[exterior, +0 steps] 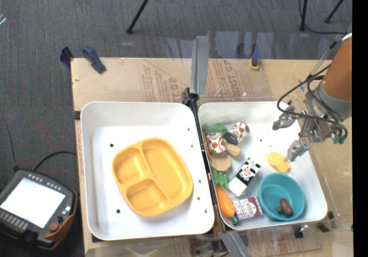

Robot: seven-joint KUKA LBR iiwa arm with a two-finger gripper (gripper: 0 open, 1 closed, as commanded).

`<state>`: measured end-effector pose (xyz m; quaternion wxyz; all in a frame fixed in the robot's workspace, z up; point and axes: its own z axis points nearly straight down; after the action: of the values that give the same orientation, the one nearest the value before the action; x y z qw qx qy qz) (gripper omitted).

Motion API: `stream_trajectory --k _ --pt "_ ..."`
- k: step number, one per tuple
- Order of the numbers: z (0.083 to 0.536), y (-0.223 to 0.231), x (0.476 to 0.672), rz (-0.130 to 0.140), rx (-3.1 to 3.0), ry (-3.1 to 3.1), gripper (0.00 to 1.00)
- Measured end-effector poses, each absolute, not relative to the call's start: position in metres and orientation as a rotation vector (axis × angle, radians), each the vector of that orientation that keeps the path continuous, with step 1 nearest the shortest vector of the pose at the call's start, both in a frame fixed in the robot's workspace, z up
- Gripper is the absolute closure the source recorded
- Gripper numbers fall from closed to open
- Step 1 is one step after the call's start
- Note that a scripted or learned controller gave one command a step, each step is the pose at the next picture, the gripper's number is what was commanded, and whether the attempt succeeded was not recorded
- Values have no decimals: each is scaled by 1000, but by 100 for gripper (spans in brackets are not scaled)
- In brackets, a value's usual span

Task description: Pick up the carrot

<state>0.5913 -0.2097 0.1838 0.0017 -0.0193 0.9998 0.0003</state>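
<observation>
Gripper (300, 148) hangs at the right of the frame over the right bin's upper right part, just above a small yellow piece; whether it is parted or closed I cannot tell, and nothing shows between its tips. The grey arm (336, 95) with its orange band enters from the right edge.

Dark grey carpet (86, 8) fills the upper part of the frame, crossed by thin black stand legs. Below it sits the bench (144, 80), a tan board with red printing. Two shallow white bins lie side by side on it. The left bin (98, 118) holds a yellow divided plate (152, 176). The right bin (261, 113) holds a teal bowl (282, 195) at its lower right, with a small brown item inside, and a cluster of toy food packs along its left side. A handheld control pad (34, 207) with a pale screen sits at the lower left of the frame.

The carrot (225, 202) lies in the right bin's lower left corner, close against the left wall and touching a small red and white pack (247, 208). It is orange with a green leafy top. Its long axis runs from upper left to lower right, green top toward the upper left, orange tip toward the bottom edge.
</observation>
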Motion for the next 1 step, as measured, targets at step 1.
stream_trajectory --k 1 --pt "86 -208 593 3 -497 3101 0"
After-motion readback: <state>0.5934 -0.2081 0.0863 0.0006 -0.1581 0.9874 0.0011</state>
